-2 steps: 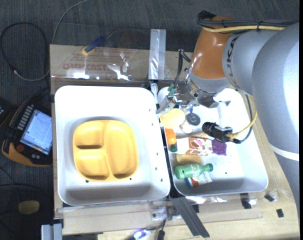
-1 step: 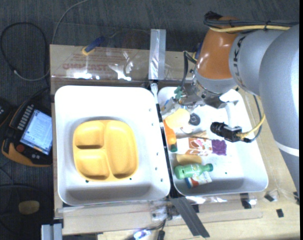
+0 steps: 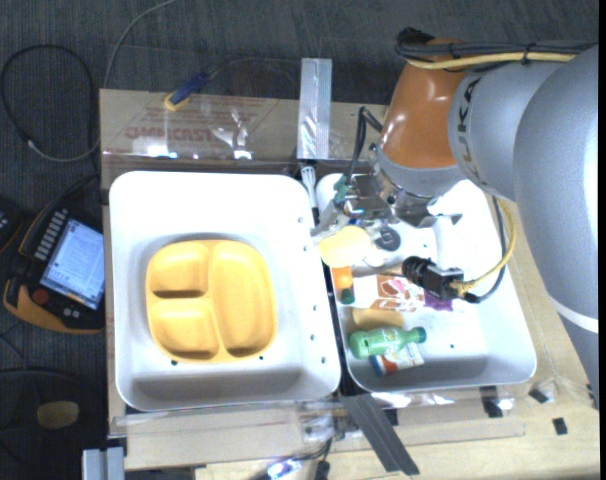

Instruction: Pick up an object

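Camera view looks down on two white bins side by side. The left bin [image 3: 133,368] holds a yellow tray [image 3: 211,298] with three dips in it. The right bin [image 3: 503,353] holds a small heap of things: a green bottle [image 3: 385,341], a white packet with red print [image 3: 395,290], a small orange thing [image 3: 343,283] and a pale yellow thing [image 3: 345,244].

The gripper [image 3: 368,216] hangs low over the far left corner of the right bin, right by the wall between the bins. The pale yellow thing sits just under it. The metal parts hide the tips, so nobody can tell how wide the hand is or if it has hold of anything.

A few things could go wrong from here. The hand is very close to the bin wall, so it might bump the wall or scrape along it. The things lie packed together, so it might catch two at once, or push one away. The pale yellow thing looks smooth and could slip out.
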`<state>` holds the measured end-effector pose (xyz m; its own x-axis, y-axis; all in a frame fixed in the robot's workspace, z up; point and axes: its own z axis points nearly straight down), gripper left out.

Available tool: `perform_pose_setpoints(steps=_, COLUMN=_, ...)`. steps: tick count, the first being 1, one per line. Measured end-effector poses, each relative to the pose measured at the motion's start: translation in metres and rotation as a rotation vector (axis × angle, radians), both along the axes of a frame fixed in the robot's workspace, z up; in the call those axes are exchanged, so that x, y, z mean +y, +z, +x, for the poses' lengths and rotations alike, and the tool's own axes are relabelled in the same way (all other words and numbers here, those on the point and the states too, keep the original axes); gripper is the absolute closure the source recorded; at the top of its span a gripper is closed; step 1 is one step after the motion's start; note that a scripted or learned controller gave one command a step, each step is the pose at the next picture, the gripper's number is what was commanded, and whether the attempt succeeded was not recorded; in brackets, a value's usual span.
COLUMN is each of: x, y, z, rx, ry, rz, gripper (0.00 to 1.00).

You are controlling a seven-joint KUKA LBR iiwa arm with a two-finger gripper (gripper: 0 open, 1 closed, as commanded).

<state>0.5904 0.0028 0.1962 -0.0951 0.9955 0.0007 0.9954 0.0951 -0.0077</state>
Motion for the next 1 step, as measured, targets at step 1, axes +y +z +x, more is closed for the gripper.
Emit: perform_pose_setpoints(steps=1, x=0.0060, y=0.0092, z=0.0494, rx=-0.001, ry=0.150, rz=-0.004, gripper=1.00)
